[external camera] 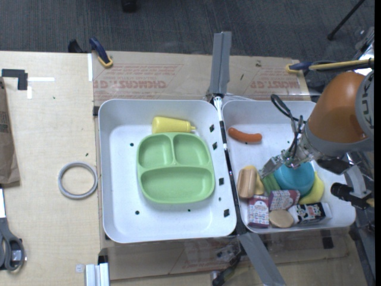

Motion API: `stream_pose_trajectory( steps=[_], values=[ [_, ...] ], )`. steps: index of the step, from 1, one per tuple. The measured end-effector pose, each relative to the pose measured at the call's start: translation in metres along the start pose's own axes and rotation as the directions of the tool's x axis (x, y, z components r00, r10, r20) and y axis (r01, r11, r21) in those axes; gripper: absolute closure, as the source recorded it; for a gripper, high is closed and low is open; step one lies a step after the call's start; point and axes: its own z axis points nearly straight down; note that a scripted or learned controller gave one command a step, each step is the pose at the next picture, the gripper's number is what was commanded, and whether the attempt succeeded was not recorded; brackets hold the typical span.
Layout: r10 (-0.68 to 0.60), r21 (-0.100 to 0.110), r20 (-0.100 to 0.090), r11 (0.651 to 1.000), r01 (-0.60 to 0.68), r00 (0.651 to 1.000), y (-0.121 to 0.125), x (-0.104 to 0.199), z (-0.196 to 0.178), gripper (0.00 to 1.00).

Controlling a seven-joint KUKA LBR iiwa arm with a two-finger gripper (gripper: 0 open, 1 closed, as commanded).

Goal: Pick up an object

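Now | pincer [278,162] low in right bin | jaw state: can't tell | blue bowl [296,176] just right of and beneath it | green block [271,180] directly below

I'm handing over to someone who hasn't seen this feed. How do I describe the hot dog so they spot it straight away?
Start at the right-hand white bin, the one the arm reaches into. Most items crowd its near half around the gripper; look instead at the far half, where the hot dog lies alone on bare white floor. It is the one long, thin, orange-red thing there, lying crosswise, apart from the pile.
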Motion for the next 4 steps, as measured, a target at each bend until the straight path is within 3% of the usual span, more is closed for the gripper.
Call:
stream_pose_trajectory(
  steps=[1, 2, 3, 4],
  values=[
    [0.040, -0.008, 0.007, 0.999, -0.040, 0.999, 0.019, -0.009, 0.007, 0.00],
    [0.044, -0.023, 0.022, 0.999, -0.044, 0.999, 0.022, -0.014, -0.007, 1.00],
    [0.027, -0.017, 0.000, 0.999, -0.027, 1.000, 0.027, -0.001, -0.004, 0.00],
    [0.085, -0.011, -0.012, 0.996, -0.085, 0.996, 0.080, -0.025, 0.006, 0.00]
  ],
)
